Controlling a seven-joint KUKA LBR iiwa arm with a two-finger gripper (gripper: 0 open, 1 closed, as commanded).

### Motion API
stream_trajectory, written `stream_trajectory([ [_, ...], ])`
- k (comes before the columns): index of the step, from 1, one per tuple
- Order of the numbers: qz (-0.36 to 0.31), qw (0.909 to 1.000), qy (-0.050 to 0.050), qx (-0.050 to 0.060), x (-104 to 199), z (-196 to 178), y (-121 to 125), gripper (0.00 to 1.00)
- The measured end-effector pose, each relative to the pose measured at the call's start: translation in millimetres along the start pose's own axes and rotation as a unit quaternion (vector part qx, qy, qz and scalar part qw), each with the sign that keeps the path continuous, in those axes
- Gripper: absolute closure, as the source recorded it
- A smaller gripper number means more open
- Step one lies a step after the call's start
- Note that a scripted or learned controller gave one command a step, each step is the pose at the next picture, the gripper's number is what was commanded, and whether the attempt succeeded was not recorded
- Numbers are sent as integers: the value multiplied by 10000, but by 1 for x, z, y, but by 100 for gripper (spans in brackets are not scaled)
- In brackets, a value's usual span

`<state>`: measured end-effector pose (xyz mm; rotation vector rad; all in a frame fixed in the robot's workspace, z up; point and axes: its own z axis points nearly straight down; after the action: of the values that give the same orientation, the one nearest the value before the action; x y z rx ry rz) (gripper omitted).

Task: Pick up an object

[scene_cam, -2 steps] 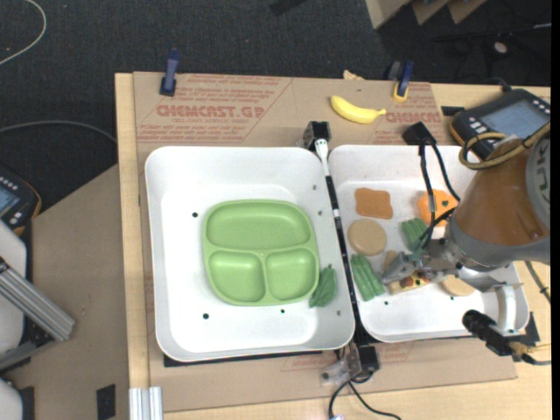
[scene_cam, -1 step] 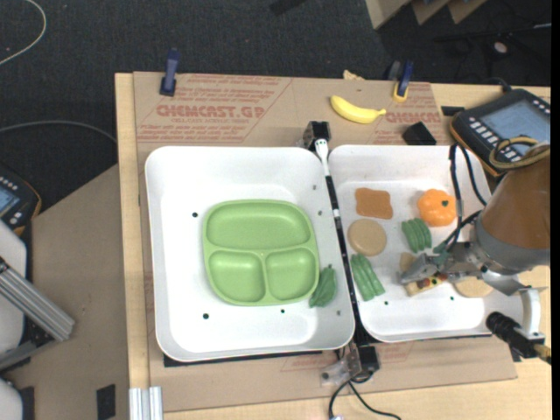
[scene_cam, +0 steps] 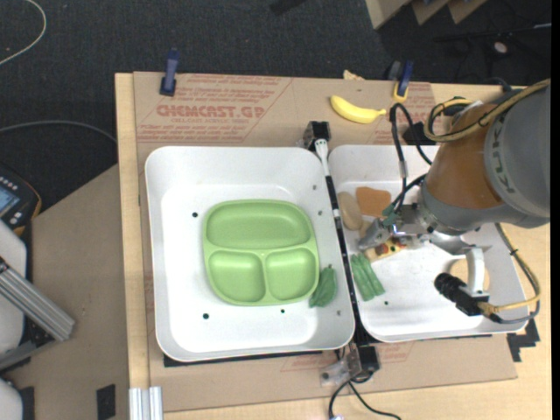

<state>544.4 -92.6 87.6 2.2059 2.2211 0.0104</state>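
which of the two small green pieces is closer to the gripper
The green piece in the right bin, just below the gripper. The other green piece lies across the divide in the left bin, beside the green divided plate.

The worktop [scene_cam: 219, 112], a brown board printed with red lettering, is carrying two shallow white bins side by side: the left bin [scene_cam: 175, 234] and the right bin [scene_cam: 420, 318] are sitting edge to edge. A yellow banana [scene_cam: 354, 109] is lying on the board just behind the right bin. Two blue clamps [scene_cam: 169, 73] are gripping the back edge.
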Motion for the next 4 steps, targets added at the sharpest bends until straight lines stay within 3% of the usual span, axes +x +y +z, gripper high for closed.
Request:
stream_trajectory([
  [1, 10, 10000, 25, 39, 49, -103, -59, 0],
  [2, 34, 10000, 12, 47, 46, -108, -57, 100],
  [3, -13, 10000, 29, 30, 133, -170, -61, 100],
  [4, -8, 10000, 45, -33, 174, -322, -58, 100],
])
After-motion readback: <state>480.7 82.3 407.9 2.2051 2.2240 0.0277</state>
